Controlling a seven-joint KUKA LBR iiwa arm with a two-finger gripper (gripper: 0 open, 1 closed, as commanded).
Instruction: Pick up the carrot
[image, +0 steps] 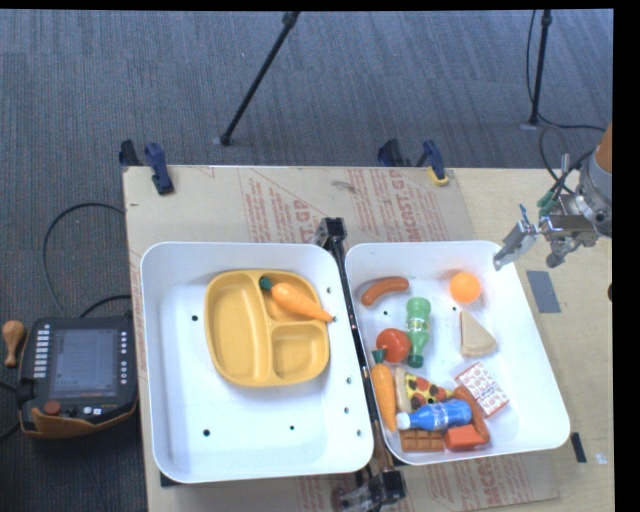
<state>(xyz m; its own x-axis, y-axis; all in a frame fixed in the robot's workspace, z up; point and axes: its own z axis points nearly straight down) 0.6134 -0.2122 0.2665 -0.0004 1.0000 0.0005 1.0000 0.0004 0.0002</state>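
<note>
My gripper (533, 243), spread and empty, hangs beyond the right bin (540, 340); I should cross to the carrot (299, 300) on the plate (232, 335), aligning fingers across it.

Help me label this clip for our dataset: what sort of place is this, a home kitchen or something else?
Probably a robotics lab, not a kitchen. The board bench is fixed with clamps, a teach pendant lies on the carpet beside it, and the two white bins hold toy food, such as a carrot on a yellow plate.
</note>
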